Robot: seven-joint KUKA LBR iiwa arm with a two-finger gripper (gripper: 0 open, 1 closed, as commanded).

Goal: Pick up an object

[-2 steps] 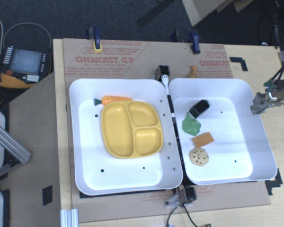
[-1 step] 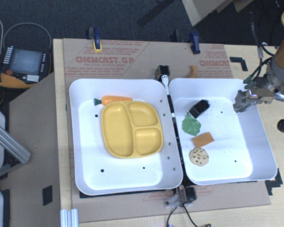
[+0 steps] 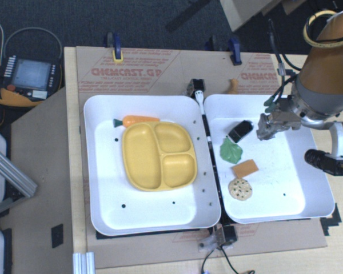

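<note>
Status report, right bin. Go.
Tool low over right bin, nothing seen held. Black block nearest, just left. Green piece, orange slab, cookie beyond.

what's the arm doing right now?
The arm's gripper hangs over the right bin, beside a black block; nothing visibly held. Below that lie a green piece, an orange-brown slab and a cookie, untouched. The left bin holds a yellow divided plate with a carrot at its top edge.
</note>
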